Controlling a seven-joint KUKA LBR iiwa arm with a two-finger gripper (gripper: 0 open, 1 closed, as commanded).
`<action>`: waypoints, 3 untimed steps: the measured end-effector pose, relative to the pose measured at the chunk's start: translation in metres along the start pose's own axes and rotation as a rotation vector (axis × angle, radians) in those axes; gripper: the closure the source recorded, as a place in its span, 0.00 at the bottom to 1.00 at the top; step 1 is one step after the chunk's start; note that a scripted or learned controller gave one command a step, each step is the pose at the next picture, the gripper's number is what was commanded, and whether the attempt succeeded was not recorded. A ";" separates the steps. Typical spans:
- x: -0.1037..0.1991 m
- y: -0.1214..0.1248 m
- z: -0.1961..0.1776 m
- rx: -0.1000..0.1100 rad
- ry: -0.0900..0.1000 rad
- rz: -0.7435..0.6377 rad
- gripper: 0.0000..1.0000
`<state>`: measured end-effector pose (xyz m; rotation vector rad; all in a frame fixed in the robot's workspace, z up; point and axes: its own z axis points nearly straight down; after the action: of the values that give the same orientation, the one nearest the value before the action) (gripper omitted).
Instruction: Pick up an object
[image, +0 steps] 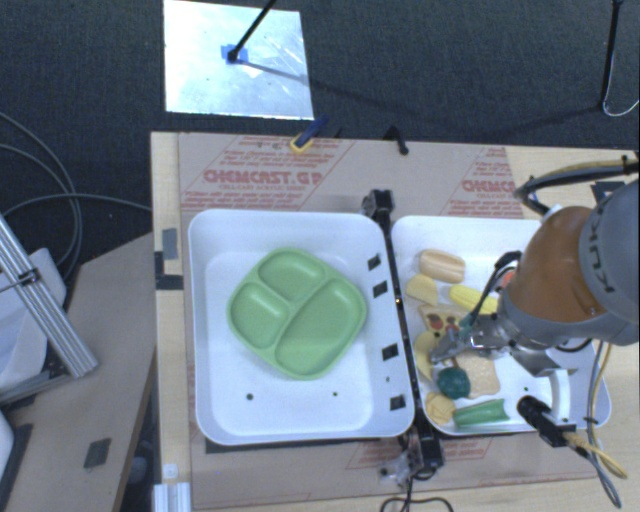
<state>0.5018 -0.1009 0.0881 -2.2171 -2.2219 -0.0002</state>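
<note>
The right bin (500, 232) holds several toy foods. A tan bun (441, 265) lies near its back, with two yellow pieces (422, 290) (470, 297) just in front of it. A teal ball (453, 382), a green piece (480, 411), a beige slice (486, 376) and a yellow round piece (438, 407) sit at the front left. My gripper (453, 346) hangs low over the left part of this bin, just above the teal ball and beside a brown-spotted flat piece (436, 322). The arm (560, 285) covers the bin's right side.
The left bin (290, 228) holds a green divided plate (297, 312). A black divider with clips (392, 300) runs between the bins. A shiny sheet (238, 60) lies beyond the bench. Cables trail on the left floor and at the front right.
</note>
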 end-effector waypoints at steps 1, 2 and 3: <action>0.016 -0.013 -0.006 -0.012 -0.007 0.003 0.00; 0.062 0.024 -0.102 -0.014 -0.002 -0.008 0.00; 0.059 0.022 -0.107 -0.007 -0.002 -0.005 1.00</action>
<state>0.5236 -0.0423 0.1954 -2.2162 -2.2316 -0.0060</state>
